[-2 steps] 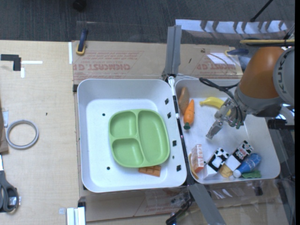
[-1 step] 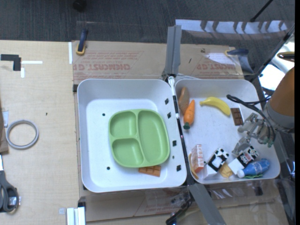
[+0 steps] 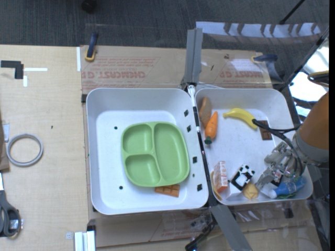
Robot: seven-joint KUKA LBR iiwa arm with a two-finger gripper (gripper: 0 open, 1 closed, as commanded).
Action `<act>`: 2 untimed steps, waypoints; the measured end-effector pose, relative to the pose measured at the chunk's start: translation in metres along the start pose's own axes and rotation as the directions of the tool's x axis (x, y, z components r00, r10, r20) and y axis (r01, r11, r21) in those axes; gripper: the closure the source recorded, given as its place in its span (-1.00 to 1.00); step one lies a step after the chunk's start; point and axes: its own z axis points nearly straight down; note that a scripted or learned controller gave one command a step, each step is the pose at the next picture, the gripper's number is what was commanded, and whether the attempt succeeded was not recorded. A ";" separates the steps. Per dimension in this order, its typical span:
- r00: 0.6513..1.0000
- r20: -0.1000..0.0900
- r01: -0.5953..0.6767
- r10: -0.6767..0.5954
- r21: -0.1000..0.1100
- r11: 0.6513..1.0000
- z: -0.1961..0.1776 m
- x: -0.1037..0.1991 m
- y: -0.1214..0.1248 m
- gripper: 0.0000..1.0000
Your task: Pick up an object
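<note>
Gripper (image 3: 273, 175) low in the right bin (image 3: 238, 95) by a blue object (image 3: 289, 189); finger state unclear.

1. A roll of grey tape (image 3: 24, 149) lay on the pale wooden bench (image 3: 42, 192) at the left.
2. Scissors with black handles (image 3: 8, 219) sat at the near left edge.
3. Flattened brown cardboard (image 3: 131, 67) lay under the far side of both bins.
4. A blue and yellow clamp (image 3: 92, 47) gripped the cardboard's far left corner.
</note>
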 end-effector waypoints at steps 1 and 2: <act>1.000 -0.001 -0.023 0.023 0.001 1.000 0.000 0.038 0.053 -1.00; 0.991 0.000 -0.132 0.132 0.001 0.991 0.000 -0.055 0.071 -1.00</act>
